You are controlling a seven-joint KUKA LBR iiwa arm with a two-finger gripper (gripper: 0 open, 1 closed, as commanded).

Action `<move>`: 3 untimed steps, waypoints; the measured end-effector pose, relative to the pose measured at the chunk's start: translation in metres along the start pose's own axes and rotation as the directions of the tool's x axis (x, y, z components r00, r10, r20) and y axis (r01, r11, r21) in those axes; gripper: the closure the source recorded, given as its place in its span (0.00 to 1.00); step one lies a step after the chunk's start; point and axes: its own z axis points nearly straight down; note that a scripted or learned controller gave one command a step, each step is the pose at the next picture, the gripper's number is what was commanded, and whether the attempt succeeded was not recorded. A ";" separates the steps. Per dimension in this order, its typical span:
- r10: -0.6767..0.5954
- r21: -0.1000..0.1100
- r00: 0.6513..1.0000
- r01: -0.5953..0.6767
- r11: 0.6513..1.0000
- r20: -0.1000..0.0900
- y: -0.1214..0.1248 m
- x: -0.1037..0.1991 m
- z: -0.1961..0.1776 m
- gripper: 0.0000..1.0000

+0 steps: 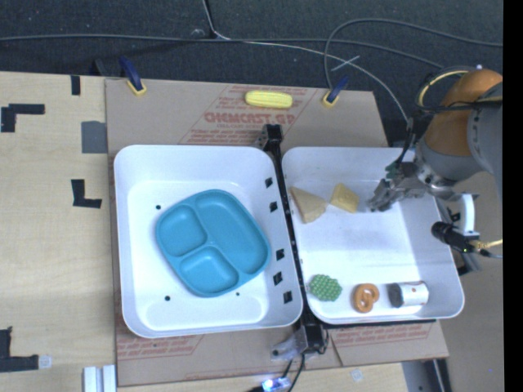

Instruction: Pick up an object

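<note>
The gripper (381,198) is seen low in the right bin (425,243), just beside the yellow wedge (345,198); jaw state cannot be told. The wedge could be nudged aside, leaving 0 objects grasped.

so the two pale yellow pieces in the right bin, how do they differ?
The left wedge is larger and paler, a cream triangle; the right wedge is smaller, a stronger yellow and blockier. The left wedge lies next to the divider between the bins; the right wedge lies nearer the gripper. Both lie flat in the upper half of the right bin, close together, and look like cheese or bread pieces.
</note>
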 end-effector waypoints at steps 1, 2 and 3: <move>0.001 -0.005 1.000 -0.001 1.000 0.000 -0.002 0.000 -0.063 1.00; 0.001 -0.005 1.000 -0.001 1.000 0.000 -0.001 0.000 -0.108 1.00; -0.003 -0.001 1.000 0.003 1.000 -0.003 -0.001 0.051 -0.119 1.00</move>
